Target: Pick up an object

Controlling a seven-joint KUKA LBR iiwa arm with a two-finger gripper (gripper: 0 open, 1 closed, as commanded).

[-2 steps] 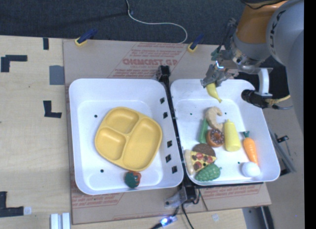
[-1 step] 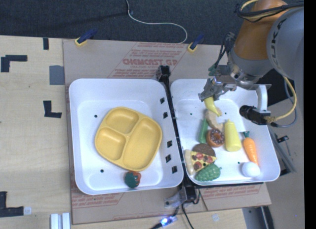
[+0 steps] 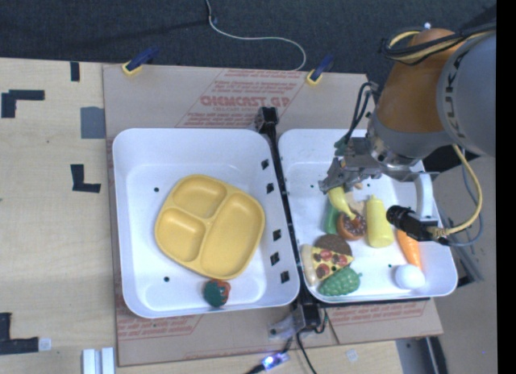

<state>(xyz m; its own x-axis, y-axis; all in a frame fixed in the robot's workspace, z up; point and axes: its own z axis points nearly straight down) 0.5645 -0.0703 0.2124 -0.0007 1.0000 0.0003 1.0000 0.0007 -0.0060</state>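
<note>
A: What lies nearest the camera?

B: In the left bin (image 3: 129, 227), a small red-and-green toy fruit (image 3: 216, 292) at six o'clock, just below the yellow divided plate (image 3: 210, 226), which fills the bin's middle. In the right bin (image 3: 302, 155), along the near edge: a green bumpy toy (image 3: 339, 282) touching a pizza slice (image 3: 326, 263), and a white egg (image 3: 409, 276) at five o'clock.

A: And farther back?

B: A brown cookie (image 3: 332, 244) above the pizza, a small doughnut-like piece (image 3: 352, 225), a yellow corn cob (image 3: 377, 222), and an orange carrot (image 3: 409, 247) at three o'clock. A yellow banana (image 3: 339, 200) sits at the bin's centre beside a green piece (image 3: 331, 219).

A: The hand?

B: The hand (image 3: 345, 177) hangs right over the banana, at its twelve o'clock end. Whether it is spread or closed, I cannot tell, nor whether it has hold of anything.

A: Beyond that?

B: The grey arm (image 3: 476, 82) with its orange band (image 3: 411, 90), cardboard (image 3: 242, 98) on the bench (image 3: 48, 203), and a white cable (image 3: 242, 38) at twelve o'clock.
</note>
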